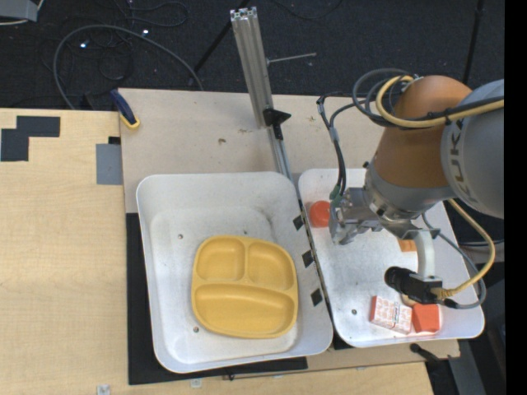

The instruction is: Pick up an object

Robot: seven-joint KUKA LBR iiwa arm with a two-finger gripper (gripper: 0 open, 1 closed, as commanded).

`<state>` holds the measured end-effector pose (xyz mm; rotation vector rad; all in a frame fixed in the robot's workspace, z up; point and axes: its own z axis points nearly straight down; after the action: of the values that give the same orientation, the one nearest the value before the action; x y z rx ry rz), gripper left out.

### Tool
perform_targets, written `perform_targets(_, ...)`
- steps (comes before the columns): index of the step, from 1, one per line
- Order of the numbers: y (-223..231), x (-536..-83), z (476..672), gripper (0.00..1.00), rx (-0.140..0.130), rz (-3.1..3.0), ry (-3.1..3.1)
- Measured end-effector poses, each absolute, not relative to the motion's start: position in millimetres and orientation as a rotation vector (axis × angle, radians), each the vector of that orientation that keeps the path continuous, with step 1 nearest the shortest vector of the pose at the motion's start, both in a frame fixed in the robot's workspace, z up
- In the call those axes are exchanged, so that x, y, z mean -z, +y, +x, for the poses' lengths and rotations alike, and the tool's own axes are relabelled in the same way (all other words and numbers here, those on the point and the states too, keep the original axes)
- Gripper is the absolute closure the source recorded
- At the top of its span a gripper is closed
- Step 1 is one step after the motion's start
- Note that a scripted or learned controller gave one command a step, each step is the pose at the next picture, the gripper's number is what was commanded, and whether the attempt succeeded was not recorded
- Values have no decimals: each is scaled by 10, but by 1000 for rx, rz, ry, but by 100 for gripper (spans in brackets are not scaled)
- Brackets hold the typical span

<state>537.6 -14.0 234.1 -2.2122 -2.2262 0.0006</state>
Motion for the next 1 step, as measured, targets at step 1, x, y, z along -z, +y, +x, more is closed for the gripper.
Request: perform_targets(1,413,-2385,5556,100,0,-2213,-2226)
